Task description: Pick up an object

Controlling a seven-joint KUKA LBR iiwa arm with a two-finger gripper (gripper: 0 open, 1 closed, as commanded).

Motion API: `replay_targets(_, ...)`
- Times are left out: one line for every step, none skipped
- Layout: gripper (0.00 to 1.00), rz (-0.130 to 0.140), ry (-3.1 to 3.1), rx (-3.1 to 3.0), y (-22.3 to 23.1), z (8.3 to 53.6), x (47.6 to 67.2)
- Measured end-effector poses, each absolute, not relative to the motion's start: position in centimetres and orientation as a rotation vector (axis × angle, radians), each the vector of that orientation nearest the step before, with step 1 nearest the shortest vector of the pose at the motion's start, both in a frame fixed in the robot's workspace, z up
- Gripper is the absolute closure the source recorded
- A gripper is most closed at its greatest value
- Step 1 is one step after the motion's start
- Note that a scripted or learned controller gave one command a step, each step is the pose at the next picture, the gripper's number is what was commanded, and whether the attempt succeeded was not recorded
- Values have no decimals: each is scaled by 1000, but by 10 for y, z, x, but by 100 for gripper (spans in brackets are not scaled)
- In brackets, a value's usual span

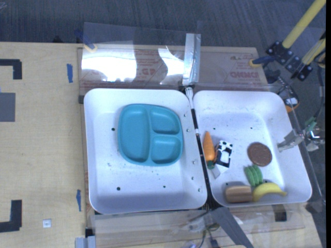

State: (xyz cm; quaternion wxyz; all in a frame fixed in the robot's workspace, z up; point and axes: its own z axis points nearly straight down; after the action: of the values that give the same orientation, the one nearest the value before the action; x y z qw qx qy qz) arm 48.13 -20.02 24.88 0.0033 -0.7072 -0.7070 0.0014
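The right bin holds several small objects. An orange carrot lies along its left wall. Beside the carrot sits a black-and-white block. A brown round disc rests toward the right. At the front lie a green vegetable, a yellow banana and a brown bun, packed close together.
The left bin holds a teal divided plate. A metal fitting juts over the right bin's right rim. Yellow-handled clamps stand at the back right. A clear plastic sheet lies behind the bins.
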Motion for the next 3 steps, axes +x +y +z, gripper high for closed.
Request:
replay_targets(0, 12, -2197, -2224, -152, 123, 509)
replay_targets(0, -7, -2127, -2319, -185, 89, 527)
replay_targets(100, -10, -2130, -2323, -186, 99, 529)
